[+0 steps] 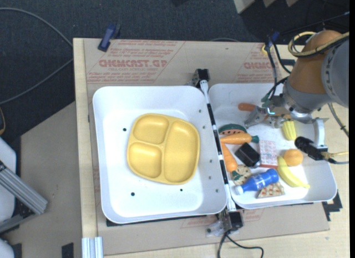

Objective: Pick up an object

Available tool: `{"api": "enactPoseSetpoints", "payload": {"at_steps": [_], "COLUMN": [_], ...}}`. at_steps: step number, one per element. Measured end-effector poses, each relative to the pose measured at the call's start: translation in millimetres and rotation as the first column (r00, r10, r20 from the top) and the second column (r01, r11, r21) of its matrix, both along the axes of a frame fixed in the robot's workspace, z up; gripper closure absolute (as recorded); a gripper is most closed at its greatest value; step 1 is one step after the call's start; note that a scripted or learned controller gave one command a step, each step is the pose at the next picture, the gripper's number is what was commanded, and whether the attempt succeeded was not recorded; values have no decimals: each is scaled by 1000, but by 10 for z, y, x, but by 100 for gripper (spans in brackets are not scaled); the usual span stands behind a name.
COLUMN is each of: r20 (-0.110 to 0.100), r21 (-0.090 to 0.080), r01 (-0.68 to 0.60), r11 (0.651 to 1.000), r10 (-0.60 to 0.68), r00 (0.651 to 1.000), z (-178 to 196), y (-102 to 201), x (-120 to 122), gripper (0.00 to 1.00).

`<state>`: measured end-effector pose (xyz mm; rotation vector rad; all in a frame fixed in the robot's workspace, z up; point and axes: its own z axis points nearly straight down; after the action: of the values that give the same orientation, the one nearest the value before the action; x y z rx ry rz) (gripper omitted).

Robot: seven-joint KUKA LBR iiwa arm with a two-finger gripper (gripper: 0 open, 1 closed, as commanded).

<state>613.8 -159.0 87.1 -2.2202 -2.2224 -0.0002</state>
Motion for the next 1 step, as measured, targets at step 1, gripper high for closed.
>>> {"api": "enactPoseSetpoints", "payload": {"at_steps": [1], "r20": [3], "r21": [1], "r01": [-1], "r11": [1000], "r10": [1], "r00": [1000], "z": [244], "y": [532], "x": [452], "gripper": [0]}}
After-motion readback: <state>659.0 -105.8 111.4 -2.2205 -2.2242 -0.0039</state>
